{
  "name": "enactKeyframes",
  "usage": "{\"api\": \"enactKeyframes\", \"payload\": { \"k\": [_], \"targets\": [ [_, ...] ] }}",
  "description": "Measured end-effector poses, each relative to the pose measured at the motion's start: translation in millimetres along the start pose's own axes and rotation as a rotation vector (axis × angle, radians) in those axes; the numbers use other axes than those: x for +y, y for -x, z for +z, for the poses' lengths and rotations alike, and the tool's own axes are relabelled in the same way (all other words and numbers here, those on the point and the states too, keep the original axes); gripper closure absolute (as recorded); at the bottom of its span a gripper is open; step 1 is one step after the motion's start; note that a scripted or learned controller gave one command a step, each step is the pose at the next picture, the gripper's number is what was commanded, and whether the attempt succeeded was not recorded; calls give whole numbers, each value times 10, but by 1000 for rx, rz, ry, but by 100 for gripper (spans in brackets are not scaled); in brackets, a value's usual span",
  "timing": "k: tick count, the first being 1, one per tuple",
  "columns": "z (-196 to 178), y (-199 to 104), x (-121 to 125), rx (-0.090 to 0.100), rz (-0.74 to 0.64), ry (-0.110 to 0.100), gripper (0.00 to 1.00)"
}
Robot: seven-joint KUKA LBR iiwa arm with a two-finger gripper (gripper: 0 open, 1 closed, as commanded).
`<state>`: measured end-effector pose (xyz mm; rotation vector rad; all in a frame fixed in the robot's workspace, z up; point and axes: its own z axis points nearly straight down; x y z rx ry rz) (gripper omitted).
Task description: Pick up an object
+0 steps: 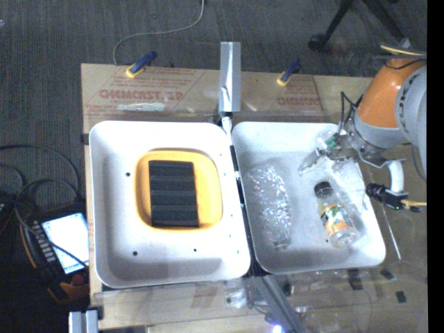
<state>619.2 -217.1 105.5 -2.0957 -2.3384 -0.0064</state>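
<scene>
Dark carpet surrounds a cardboard-topped bench (139,92) with two white bins; in the right bin (374,255) a small clear bottle (333,217) with dark cap and orange label lies on its side, near the right wall, with a crumpled clear plastic bag (272,203) lying just left of it. Gripper (338,144) sits over the right bin's upper right corner amid clear wrapping, finger spread cannot be told, nothing visibly held; the left bin (111,255) holds a yellow tray with a black ribbed block (173,193)
</scene>
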Motion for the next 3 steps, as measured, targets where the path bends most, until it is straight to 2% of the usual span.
{"api": "enactKeyframes", "payload": {
  "k": [1, 2, 3],
  "targets": [
    [93, -111, -839, -7, 11, 30, 0],
    [3, -119, -825, -8, 10, 32, 100],
    [-1203, -1172, -883, -4, 73, -3, 100]
  ]
}}
